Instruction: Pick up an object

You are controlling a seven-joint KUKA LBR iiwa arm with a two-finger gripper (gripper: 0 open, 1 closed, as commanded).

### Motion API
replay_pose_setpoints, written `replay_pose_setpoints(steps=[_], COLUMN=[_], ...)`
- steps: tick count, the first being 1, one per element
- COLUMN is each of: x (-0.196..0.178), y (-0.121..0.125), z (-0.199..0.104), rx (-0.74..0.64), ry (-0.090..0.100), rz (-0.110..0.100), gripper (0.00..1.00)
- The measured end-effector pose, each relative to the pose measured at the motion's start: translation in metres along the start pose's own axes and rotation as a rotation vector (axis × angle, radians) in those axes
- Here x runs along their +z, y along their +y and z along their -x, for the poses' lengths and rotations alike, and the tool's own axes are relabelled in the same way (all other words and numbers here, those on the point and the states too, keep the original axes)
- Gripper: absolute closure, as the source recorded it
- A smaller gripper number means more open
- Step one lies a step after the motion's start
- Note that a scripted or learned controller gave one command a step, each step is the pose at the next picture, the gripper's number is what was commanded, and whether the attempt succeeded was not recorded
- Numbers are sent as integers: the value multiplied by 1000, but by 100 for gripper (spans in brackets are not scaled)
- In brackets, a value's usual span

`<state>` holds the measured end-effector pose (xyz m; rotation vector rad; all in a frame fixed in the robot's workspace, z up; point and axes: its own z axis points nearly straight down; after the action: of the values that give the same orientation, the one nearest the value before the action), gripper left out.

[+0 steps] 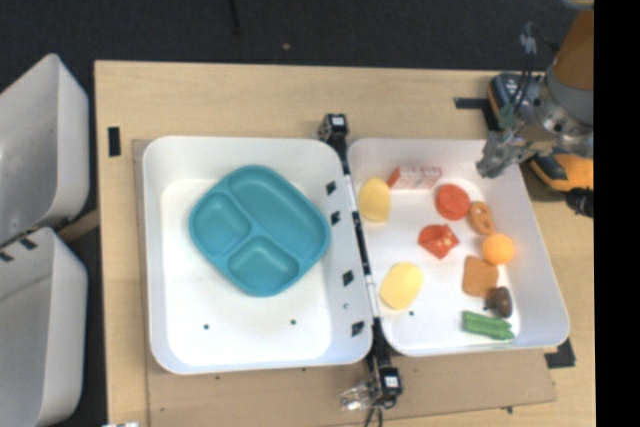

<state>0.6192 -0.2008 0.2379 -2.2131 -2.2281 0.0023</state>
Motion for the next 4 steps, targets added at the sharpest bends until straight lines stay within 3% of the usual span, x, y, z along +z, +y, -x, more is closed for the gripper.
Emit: replay_pose_setpoints(steps=[2,3,4], x=[19,7,3], y=[-31,-50,-82], z=[-103,-148,-191], rx=[1,0,1], ry=[2,2,1], rz=[-3,-3,-4], gripper=[100,100,100])
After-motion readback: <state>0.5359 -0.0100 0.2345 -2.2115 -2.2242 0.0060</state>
